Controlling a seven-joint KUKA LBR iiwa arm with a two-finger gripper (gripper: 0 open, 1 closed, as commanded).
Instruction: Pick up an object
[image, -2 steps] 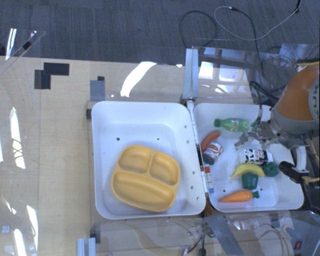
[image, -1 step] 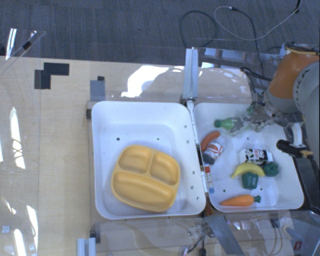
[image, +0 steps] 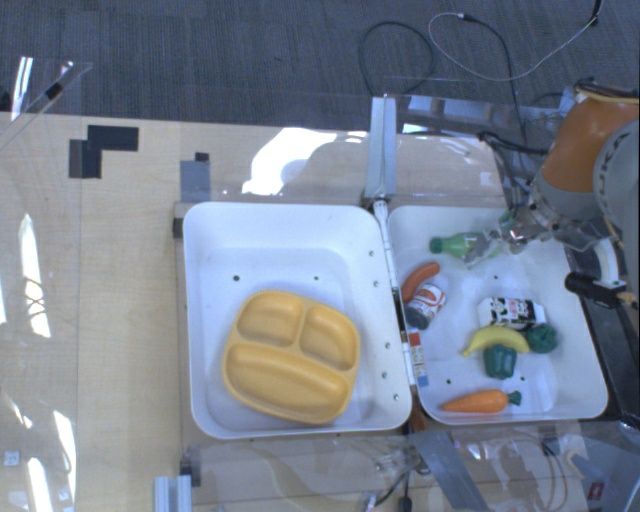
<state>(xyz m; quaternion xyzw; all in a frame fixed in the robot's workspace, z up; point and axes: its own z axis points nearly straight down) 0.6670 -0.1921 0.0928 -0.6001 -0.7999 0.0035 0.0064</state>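
Right bin (image: 590, 395) holds a green bottle (image: 455, 243) touching the end effector (image: 492, 246); whether it's clamped is unclear.

A green bottle (image: 455, 243) is lying on its side near the top of the right bin (image: 578, 398). A red sausage (image: 420, 277) is lying slanted, touching a small can (image: 426, 300) just below it. A black-and-white carton (image: 512, 312) is sitting above a yellow banana (image: 494, 341), which is resting against a green pepper (image: 500, 361). An orange carrot (image: 478, 402) is lying flat near the bottom edge.
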